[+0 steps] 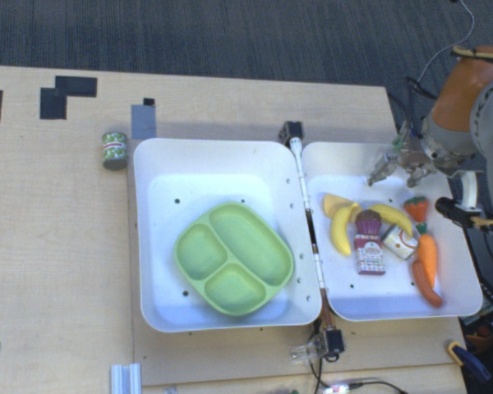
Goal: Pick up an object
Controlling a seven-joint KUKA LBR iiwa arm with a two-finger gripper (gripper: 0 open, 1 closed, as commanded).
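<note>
Pick targets all sit in the right bin (pixel 452 306): two bananas (pixel 342 226), a small dark red pouch (pixel 370 249) lying between them, a white cup-like item (pixel 403 243) just right of the pouch, a carrot (pixel 427 269) along the right wall, a strawberry-like red piece (pixel 416 209) above it. All clustered mid-bin, several touching. Gripper (pixel 401 169) is over the bin's upper right area, above the cluster, fingers spread apart, nothing between them. Left bin (pixel 148 220) holds a green three-compartment plate (pixel 233 258), tilted diagonally. Outside the bins: a small patterned can (pixel 114 149) on the bench left of the left bin.
</note>
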